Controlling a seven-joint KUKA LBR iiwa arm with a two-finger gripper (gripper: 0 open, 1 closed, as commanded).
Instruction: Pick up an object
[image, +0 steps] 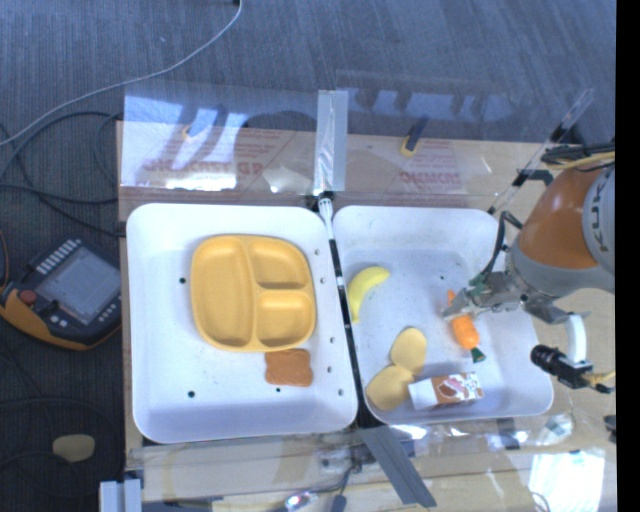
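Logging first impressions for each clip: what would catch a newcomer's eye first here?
Probably the big yellow divided tray lying in the left bin, with a brown toast-like piece just below it. Next, the arm's orange band at the right, its gripper low in the right bin beside a small carrot; a banana lies near the divider.

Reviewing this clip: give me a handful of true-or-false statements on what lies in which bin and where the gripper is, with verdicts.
1. The yellow divided tray lies in the left bin. True.
2. The banana lies in the left bin. False: it lies in the right bin, near the divider.
3. The gripper is over the right bin, close above the toy carrot. True.
4. The small carton stands upright on the yellow tray. False: it lies on its side near the right bin's front edge.
5. An orange-brown piece lies just in front of the tray. True.
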